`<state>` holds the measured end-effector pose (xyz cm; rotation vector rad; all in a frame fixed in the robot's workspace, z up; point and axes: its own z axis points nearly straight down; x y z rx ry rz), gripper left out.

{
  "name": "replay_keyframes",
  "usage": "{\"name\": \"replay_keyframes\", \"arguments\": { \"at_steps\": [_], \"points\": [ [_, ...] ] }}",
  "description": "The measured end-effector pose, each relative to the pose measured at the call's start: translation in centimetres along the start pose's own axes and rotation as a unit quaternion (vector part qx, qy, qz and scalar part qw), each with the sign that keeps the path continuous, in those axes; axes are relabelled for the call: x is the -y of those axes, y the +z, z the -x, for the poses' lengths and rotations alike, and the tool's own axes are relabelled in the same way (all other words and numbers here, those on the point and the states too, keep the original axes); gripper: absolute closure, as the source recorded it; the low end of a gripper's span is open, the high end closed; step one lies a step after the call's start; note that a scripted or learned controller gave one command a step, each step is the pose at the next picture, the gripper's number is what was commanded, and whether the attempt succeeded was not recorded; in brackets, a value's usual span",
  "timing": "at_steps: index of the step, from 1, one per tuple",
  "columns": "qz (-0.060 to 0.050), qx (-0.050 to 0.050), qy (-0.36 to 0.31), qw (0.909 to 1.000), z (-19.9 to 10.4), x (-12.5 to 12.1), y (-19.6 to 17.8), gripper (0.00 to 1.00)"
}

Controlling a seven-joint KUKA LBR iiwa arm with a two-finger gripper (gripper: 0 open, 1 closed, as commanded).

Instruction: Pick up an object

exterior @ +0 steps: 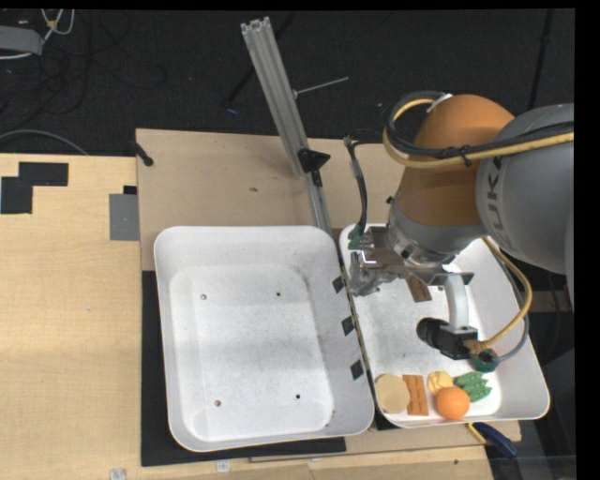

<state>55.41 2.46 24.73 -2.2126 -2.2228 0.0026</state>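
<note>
Several small objects huddle in the right bin's [525, 398] near corner: a pale round piece [392, 393], an orange ball [453, 403], a green item [474, 384]. The gripper [370, 267] hovers farther back by the bin's left wall, well apart from them; whether it's spread, I cannot tell.

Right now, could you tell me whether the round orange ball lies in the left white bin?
No, the round orange ball lies in the right white bin, at its near edge beside a green object.

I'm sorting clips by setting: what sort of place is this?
Probably a robotics lab: a grey and orange arm works over two white bins on a plywood bench, with loose cables on the dark floor.
</note>
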Motion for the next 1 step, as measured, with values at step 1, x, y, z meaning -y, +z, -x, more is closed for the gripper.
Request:
{"name": "replay_keyframes", "arguments": {
  "at_steps": [1],
  "points": [
    [0.000,0.000,-0.001,1.0000,-6.09,0.39,0.44,1.00]
  ]
}}
